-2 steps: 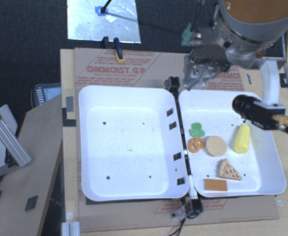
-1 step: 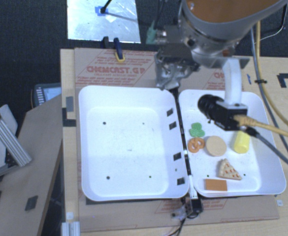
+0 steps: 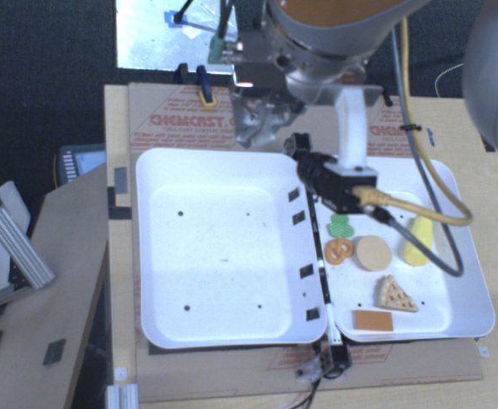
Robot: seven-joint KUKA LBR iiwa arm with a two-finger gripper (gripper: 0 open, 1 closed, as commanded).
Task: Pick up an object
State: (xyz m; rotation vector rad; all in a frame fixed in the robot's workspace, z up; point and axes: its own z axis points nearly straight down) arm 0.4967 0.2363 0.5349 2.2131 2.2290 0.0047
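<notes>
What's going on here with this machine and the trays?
A robot arm reaches over the bench, its end effector hanging by the far rim of the left bin. The toy foods it could pick lie in the right bin: a green piece, a pretzel, a tan disc, a yellow piece, a wedge and an orange slab. None looks lifted yet.

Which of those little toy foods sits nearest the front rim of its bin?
The flat orange-brown rectangle. It lies just in front of the pizza slice, while the other pieces sit farther back in the right bin.
</notes>
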